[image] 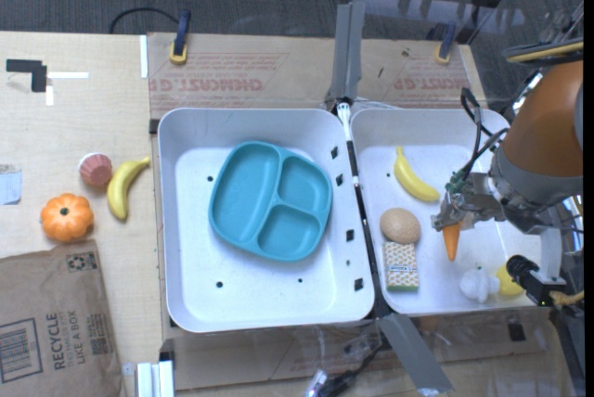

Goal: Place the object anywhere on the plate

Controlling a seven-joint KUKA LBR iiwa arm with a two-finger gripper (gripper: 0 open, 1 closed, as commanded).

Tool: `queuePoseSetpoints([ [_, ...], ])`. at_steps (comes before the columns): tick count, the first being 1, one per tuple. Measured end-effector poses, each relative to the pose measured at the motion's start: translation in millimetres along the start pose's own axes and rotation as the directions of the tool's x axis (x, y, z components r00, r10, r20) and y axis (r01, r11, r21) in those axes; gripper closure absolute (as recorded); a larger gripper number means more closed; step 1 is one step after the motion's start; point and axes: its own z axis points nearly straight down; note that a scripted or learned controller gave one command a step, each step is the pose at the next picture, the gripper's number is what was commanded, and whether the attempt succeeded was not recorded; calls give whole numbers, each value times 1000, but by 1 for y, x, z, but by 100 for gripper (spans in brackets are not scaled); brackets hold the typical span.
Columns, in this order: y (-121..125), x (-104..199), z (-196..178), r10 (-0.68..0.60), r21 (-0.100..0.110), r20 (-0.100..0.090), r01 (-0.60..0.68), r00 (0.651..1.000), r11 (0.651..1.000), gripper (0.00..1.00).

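Carrot [450, 241] hung in the right bin [371, 200], its broad top pinched between the fingers of the gripper [449, 217] and its tip aimed toward the near edge (long axis nearly upright). It looked like light, stiff, smooth plastic, best gripped at the thick end. The blue plate [270, 199] waited in the left bin [186, 200].
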Motion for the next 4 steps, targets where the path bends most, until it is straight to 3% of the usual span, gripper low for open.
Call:
queuePoseSetpoints([
  [1,47,40,-13,-34,2,1,34,999,999,100],
  [2,55,145,-13,-265,2,1,265,964,964,100],
  [3,73,208,-13,-328,2,2,328,945,945,100],
  [4,73,207,-13,-327,2,2,327,945,945,0],
])
